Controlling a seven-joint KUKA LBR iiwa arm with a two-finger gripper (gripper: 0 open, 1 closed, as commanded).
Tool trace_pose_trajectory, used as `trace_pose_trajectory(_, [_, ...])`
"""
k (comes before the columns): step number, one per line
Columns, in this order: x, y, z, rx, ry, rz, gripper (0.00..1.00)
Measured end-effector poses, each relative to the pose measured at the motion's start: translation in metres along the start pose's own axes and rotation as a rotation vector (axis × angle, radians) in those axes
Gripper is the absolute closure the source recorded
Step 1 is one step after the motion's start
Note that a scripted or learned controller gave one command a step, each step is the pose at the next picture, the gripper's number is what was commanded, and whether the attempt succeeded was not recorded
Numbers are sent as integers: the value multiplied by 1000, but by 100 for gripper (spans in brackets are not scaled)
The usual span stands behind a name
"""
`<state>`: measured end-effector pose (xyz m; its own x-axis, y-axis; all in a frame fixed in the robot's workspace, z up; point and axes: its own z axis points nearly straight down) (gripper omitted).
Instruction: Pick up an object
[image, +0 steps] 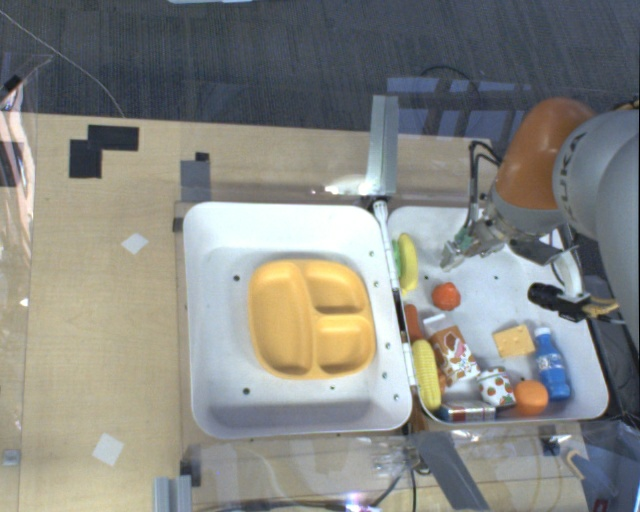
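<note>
**Wrist low over the right bin**

I come in from the right side of the bench, my grey arm bent downward with the orange band sitting high above the wrist. My gripper hangs over the back part of the right bin, tilted toward the left, its tip above bare white floor. Whether my fingers are spread or closed I cannot tell from this angle; nothing is visibly caught between them.

Taking the gripper as my mark: the yellow-green banana lies just to its left along the bin's left wall. The small red-orange tomato sits near and in front of it. Farther toward the front lie the corn cob, a brown patterned packet, a yellow cheese wedge, a blue bottle and an orange ball, all well apart from my tip.

Well off to the left, the left bin holds a yellow divided tray.
</note>
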<state>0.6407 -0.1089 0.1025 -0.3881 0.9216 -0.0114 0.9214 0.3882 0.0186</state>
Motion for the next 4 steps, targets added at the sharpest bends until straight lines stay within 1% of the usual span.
trace_pose_trajectory(1, [0,0,1,1,1,-1,0])
trace_pose_trajectory(2, [19,-16,13,14,6,178,0])
trace_pose_trajectory(3, [18,-12,-1,4,1,173,100])
trace_pose_trajectory(4, [35,21,-86,12,4,632,100])
